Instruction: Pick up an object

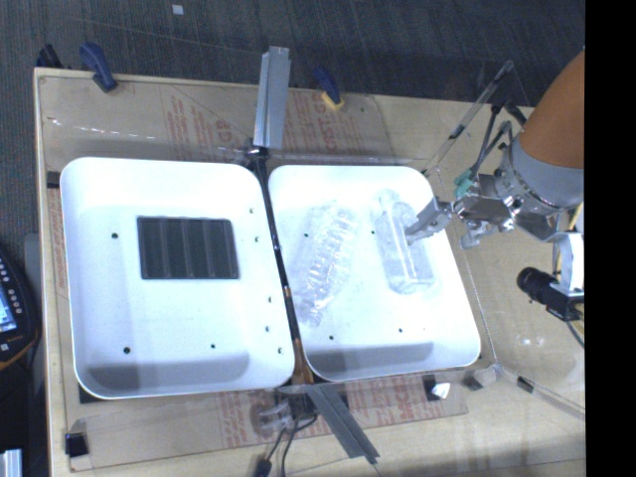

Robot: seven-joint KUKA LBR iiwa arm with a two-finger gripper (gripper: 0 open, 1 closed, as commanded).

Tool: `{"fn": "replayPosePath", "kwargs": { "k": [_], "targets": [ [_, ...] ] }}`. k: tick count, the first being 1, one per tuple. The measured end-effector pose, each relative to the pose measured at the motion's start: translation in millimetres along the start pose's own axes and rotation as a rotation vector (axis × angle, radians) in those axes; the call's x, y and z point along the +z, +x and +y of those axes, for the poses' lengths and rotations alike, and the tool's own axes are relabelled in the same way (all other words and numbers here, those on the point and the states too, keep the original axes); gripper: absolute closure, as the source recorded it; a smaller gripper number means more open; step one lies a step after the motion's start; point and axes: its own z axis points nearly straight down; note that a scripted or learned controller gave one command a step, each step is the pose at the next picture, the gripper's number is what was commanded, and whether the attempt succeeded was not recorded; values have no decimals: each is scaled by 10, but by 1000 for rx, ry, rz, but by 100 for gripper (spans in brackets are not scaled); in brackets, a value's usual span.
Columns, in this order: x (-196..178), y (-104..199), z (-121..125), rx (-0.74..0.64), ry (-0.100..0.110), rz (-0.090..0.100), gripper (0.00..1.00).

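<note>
Grey arm (547,172), orange band, metal tool (434,220)

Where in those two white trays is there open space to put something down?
The left bin has bare floor all around the dark ribbed panel, widest toward its near wall. The right bin is crowded mid-floor by the crinkled clear packaging and clear bottle; its near strip is bare.

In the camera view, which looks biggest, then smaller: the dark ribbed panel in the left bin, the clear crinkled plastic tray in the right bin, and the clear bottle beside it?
1. dark ribbed panel, largest.
2. clear crinkled plastic tray, somewhat smaller; its see-through edges are hard to trace, so this gap is unsure.
3. clear bottle, smallest.
</note>
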Motion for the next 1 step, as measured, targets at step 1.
{"fn": "replayPosePath", "kwargs": {
  "k": [1],
  "targets": [
    [-258, -56, -222, 89, -5, -2, 0]
  ]
}}
